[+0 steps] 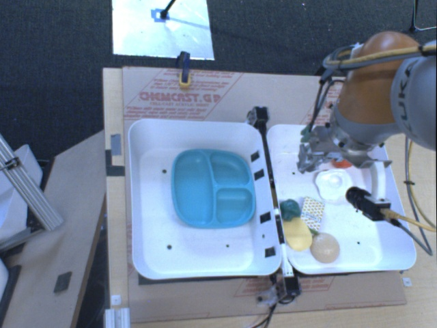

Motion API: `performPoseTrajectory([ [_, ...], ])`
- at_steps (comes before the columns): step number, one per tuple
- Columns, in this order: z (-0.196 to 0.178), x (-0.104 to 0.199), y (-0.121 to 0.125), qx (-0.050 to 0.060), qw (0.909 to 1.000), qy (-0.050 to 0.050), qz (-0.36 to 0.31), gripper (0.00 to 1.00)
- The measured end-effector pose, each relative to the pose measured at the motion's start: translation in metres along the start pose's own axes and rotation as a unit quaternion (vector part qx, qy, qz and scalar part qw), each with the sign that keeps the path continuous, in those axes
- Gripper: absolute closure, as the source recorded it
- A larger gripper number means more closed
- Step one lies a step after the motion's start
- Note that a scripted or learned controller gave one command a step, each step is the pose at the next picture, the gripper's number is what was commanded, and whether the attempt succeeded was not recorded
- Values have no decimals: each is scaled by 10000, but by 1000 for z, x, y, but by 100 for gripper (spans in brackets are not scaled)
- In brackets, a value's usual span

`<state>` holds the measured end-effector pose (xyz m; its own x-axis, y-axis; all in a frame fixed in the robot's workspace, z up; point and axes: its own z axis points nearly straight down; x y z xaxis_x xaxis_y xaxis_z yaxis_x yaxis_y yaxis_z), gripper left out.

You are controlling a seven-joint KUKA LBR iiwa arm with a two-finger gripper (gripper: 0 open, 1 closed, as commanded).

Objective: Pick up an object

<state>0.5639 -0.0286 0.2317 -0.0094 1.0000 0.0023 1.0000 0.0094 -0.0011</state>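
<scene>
My gripper (308,160) hangs over the far part of the right bin (392,251), pointing down, with the grey arm and its orange band above it. Just right of it lies a small red-orange piece (342,163), partly under the wrist. A white fried-egg shape (332,184) lies a little nearer. Along the bin's left wall sit a green lump (290,208), a checkered packet (313,211), a yellow piece (298,234) and a tan ball (326,247). I see nothing held in the gripper.
The left bin (147,244) holds a blue divided plate (212,187). A black clip rail (268,183) runs between the two bins. Both bins rest on a cardboard sheet (205,94).
</scene>
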Motion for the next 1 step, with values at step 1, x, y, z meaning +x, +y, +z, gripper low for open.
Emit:
performPoseTrajectory([
  [1, 11, 49, -10, -6, 10000, -1, 0, 100],
])
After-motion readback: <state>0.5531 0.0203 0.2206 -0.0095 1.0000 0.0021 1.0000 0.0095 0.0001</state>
